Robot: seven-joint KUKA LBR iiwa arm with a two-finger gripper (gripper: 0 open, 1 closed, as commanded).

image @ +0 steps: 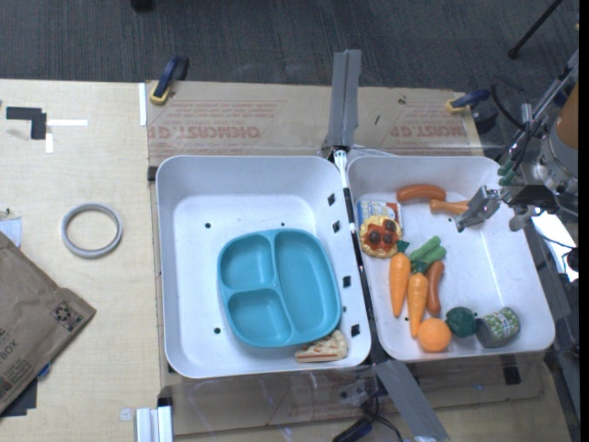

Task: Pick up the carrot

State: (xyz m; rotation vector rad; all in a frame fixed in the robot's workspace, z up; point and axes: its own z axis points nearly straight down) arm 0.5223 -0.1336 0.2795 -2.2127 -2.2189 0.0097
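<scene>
Two orange carrots with green tops lie side by side in the middle of the right bin: one carrot on the left and a second carrot just right of it. My gripper hangs over the upper right part of this bin, up and to the right of the carrots and well apart from them. A small orange piece lies just left of the gripper; whether it touches the gripper I cannot tell.
The right bin also holds a sausage, a pizza packet, a red stick, an orange, a green broccoli and a can. The left bin bears a teal divided plate and a sandwich piece.
</scene>
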